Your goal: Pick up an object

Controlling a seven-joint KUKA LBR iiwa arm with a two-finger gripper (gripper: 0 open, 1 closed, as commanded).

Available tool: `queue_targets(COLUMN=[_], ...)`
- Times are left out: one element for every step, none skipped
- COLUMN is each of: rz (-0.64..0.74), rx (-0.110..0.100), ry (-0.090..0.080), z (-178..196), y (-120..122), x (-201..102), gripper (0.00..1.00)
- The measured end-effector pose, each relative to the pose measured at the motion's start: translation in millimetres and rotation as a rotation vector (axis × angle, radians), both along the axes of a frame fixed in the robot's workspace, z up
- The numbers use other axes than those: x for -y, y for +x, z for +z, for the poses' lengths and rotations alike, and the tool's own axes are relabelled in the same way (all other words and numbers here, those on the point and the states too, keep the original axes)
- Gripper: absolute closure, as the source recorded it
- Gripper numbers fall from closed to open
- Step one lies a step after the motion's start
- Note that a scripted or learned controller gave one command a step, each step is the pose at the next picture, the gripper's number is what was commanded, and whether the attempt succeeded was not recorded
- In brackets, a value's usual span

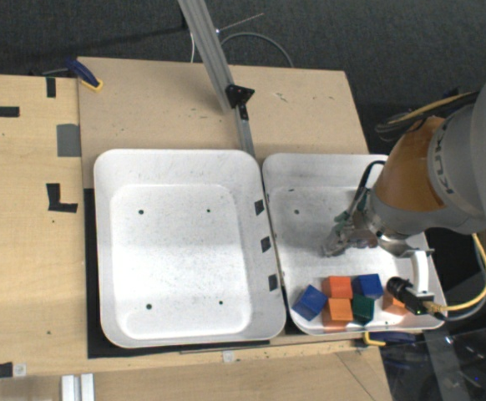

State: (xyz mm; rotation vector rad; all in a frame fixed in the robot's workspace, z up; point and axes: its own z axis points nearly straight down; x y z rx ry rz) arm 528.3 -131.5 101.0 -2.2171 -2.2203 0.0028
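The candidate objects are clustered at the lower right of the frame, in the near corner of the right bin (310,174): a blue block (309,301) lying slightly apart to the left, two orange blocks (340,286), a second blue block (367,286) and a green block (361,308) packed together, probably gathered there by the bin wall. The gripper (341,239) is positioned just above this cluster, over bare bin floor; whether it is released or clenched cannot be told. The left bin (176,165) is seen beside it.

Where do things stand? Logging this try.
End effector low in right bin, nothing seen held. Blocks clustered at near edge, untouched. Nothing in the way.
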Motion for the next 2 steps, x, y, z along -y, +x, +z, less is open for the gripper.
queue_targets(rz=[0.000, 0.001], rx=[0.008, 0.008], ry=[-0.003, -0.003], z=[60.5, 106.9], y=[7.6, 15.6], x=[2.1, -2.9], gripper=[1.00, 1.00])
